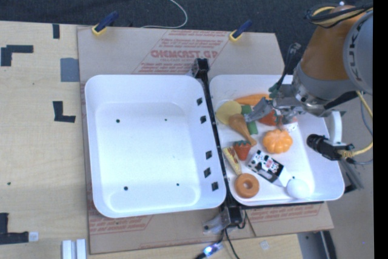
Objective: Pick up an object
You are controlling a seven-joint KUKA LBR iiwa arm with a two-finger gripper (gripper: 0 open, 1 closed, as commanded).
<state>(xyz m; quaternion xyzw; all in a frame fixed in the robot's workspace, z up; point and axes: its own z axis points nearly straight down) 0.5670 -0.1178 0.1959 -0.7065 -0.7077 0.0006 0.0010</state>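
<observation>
- The gripper [271, 113] hangs over the upper middle of the right bin [321, 182], just above the small orange pumpkin [277, 141]. I cannot tell if the claw is wide, narrow or holding something, because the picture is too blurred there.
- The pumpkin sits near the centre of the right bin; it is the thing closest under the gripper.
- Up and left of the pumpkin lie a carrot [251, 98] with a green end and a pale yellow round piece [228, 111]; a tan drumstick shape [240, 127] lies left of the pumpkin.
- Below and left of the pumpkin there is a strawberry [242, 149], then a black-and-white box [265, 165], a yellow strip-like toy [231, 159] and a brown doughnut [247, 185].
- Below and right of the pumpkin a white ball [297, 188] rests near the bin's lower rim.
- The left bin [145, 142] stands well left of the pumpkin, touching the right bin along a black divider [209, 130].
- Both bins rest on a cardboard sheet [176, 54].
</observation>
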